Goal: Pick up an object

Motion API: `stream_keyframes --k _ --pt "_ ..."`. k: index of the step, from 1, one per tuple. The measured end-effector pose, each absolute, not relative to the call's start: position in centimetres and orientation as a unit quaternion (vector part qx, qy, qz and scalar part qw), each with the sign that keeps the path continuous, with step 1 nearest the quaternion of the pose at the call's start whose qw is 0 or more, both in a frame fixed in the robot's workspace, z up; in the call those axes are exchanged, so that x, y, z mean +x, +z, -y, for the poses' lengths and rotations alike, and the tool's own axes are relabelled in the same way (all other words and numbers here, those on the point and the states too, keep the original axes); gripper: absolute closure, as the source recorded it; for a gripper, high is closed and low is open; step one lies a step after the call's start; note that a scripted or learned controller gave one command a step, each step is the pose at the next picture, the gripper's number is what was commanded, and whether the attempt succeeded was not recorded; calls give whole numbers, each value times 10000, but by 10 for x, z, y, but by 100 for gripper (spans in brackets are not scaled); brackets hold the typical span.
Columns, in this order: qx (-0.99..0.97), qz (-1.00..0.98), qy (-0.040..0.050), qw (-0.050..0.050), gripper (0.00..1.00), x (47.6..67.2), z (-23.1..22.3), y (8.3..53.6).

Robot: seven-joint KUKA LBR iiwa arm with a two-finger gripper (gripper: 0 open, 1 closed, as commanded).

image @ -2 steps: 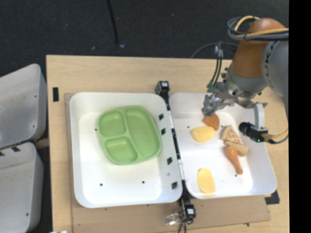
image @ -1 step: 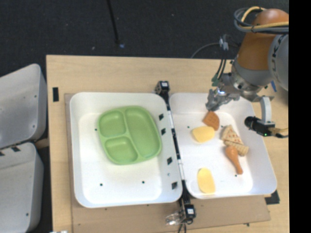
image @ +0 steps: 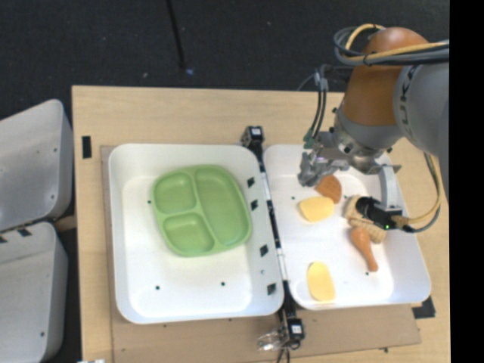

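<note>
in the left bin (image: 128, 278) lies a green divided tray (image: 200, 210). in the right bin (image: 401, 278), from left to right, are a yellow oval piece (image: 321, 281) near the front, a pale yellow piece (image: 315, 209), an orange-brown piece (image: 329, 187) touching it, and an orange carrot-like piece (image: 364, 246). the gripper (image: 314, 166) is low just beside the orange-brown piece; i cannot tell how its jaws stand.
</note>
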State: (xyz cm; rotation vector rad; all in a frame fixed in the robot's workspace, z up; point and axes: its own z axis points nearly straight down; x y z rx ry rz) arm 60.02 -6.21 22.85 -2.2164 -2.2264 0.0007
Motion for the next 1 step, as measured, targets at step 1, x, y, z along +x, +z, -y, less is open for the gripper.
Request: stream_keyframes --k 1 --pt "-7050 7092 1 6 100 580 5 227"
